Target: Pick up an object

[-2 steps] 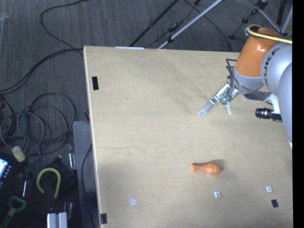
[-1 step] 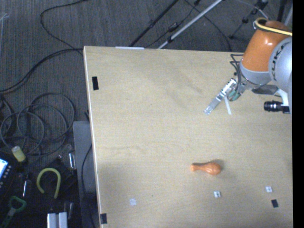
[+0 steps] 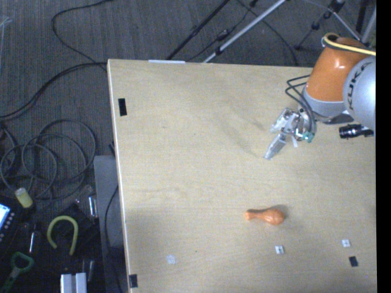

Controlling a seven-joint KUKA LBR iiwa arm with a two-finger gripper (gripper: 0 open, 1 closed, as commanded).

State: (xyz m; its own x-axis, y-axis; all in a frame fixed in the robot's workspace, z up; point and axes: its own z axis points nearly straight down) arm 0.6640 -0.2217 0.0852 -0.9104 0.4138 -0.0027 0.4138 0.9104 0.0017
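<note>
Camera view: smooth orange pear-shaped object (image 3: 266, 216) on pale wood.

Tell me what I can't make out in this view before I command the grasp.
- Metal two-finger gripper: too small and blurred in the camera view to tell whether it is open or shut.
- Grey arm with an orange band: cut off by the right edge.
- Small orange pear-shaped object on the light wooden bench: too blurred to identify.

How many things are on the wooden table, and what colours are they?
Orange: 1, the pear-shaped toy
Black: 3 small markers, one near the far left edge
White: 3 small squares, one below the toy
Total: 7
</note>
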